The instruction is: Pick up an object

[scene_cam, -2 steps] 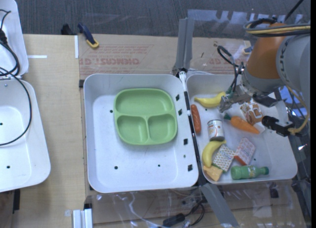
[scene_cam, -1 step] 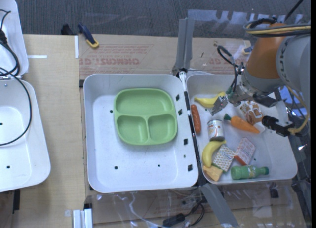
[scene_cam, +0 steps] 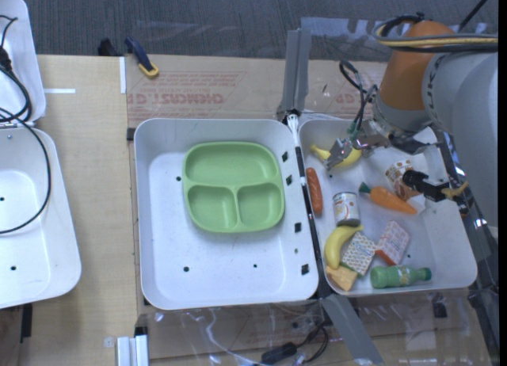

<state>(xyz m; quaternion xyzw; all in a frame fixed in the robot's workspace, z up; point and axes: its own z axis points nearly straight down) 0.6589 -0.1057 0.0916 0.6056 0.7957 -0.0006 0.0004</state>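
My gripper (scene_cam: 342, 153) is low in the back left corner of the right bin (scene_cam: 451, 273), right over a small yellow banana (scene_cam: 322, 153) that pokes out on both sides of it. Other objects in this bin are an orange-red sausage (scene_cam: 314, 190), a small can (scene_cam: 345, 207), a carrot (scene_cam: 390, 200), a larger banana (scene_cam: 337, 243), a checked cracker (scene_cam: 358, 252), a pink wafer (scene_cam: 393, 241), a green bottle (scene_cam: 400, 276) and a yellow wedge (scene_cam: 342, 278). A small red and white item (scene_cam: 398, 175) lies beside the arm.
The left bin (scene_cam: 158, 261) holds a green divided plate (scene_cam: 234, 184). The grey arm with its orange band (scene_cam: 412, 71) reaches over the right bin's back right. A white sink-like unit (scene_cam: 32, 222) stands at the far left, and a blue and yellow tool (scene_cam: 141, 57) lies on the bench behind.
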